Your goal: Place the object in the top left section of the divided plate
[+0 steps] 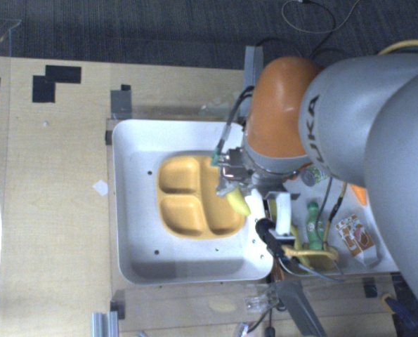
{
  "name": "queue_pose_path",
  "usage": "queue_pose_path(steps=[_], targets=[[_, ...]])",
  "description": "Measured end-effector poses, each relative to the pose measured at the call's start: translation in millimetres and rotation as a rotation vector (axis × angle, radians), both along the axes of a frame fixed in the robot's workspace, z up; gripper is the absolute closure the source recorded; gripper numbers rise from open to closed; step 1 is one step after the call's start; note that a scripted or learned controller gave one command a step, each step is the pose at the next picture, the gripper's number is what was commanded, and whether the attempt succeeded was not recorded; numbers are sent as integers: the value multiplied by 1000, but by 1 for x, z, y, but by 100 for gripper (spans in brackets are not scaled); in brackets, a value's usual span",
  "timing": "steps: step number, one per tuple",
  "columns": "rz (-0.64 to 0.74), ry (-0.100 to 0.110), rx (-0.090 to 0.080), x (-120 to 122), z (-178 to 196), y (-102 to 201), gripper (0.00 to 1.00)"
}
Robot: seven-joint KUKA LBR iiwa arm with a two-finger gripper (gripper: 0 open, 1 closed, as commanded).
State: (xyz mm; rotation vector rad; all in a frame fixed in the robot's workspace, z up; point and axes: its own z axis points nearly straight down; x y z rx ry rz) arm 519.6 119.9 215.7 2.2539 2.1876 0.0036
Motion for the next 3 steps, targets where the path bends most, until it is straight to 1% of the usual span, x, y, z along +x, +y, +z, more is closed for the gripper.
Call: queue_pose_path(steps=[1,2,3], targets=[[22,-2,1,-7,38,47,100],[58,-2,0,-13,55,17,100],[58,-2,0,-13,55,17,0]])
